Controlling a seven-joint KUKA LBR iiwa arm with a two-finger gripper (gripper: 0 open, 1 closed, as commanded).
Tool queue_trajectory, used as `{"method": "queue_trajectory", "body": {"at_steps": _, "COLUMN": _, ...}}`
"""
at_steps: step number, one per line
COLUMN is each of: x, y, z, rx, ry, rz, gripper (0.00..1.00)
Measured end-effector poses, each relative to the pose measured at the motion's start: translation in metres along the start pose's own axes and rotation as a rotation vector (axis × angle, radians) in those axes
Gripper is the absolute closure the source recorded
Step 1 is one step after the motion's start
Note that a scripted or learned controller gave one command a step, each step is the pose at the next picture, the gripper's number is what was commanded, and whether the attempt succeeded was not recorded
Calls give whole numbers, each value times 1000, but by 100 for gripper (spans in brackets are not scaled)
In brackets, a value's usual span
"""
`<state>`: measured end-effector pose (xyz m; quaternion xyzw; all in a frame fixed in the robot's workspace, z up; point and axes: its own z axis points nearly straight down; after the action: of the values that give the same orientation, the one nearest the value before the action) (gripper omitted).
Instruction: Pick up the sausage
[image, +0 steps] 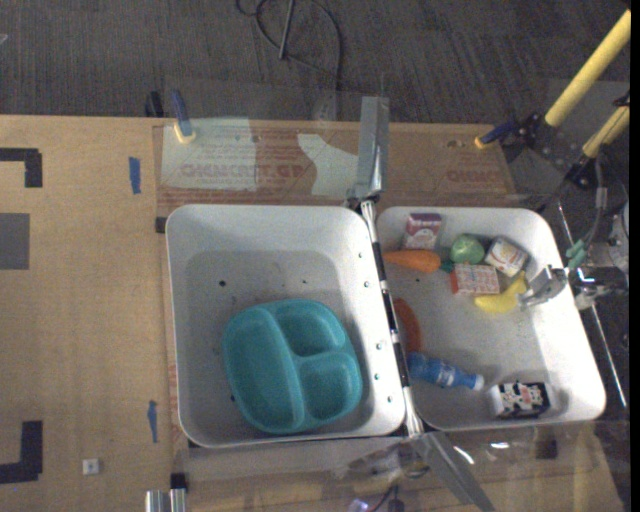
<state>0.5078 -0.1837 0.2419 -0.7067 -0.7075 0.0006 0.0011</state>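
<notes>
The gripper (545, 287) sits at the right side of the right bin (575, 345), low over the floor near the right wall. It reads as a small metallic shape; whether it is spread or pressed together cannot be told at this resolution. Nothing is seen between its tips.

The sausage (407, 325), a reddish-orange elongated piece, lies well to the gripper's left and slightly nearer the camera, against the left wall of the same bin. It is apart from the gripper.

Just left of the gripper, touching or nearly touching it, lies a banana (499, 298). Beyond that, further left, is a pink-patterned box (474, 279). Up-left of the gripper sit a can (506, 256) and a green ball (466, 248). Further left along the far side are a carrot (413, 261) and a small carton (423, 230).

Nearer the camera than the gripper, a black-and-white carton (522, 399) rests by the bin's front edge. A bottle (443, 374) with a blue label lies on its side left of that, just below the sausage.

The left bin (200, 250), well to the gripper's left, holds a teal tray (290, 365) with three compartments.
</notes>
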Motion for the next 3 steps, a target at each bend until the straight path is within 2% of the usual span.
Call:
{"method": "queue_trajectory", "body": {"at_steps": 1, "x": 21, "y": 92, "z": 128, "rx": -3, "ry": -1, "rz": 166, "gripper": 0}}
{"method": "queue_trajectory", "body": {"at_steps": 2, "x": 59, "y": 103, "z": 143, "rx": -26, "ry": -15, "rz": 36, "gripper": 0}}
{"method": "queue_trajectory", "body": {"at_steps": 3, "x": 61, "y": 147, "z": 150, "rx": 53, "ry": -18, "rz": -34, "gripper": 0}}
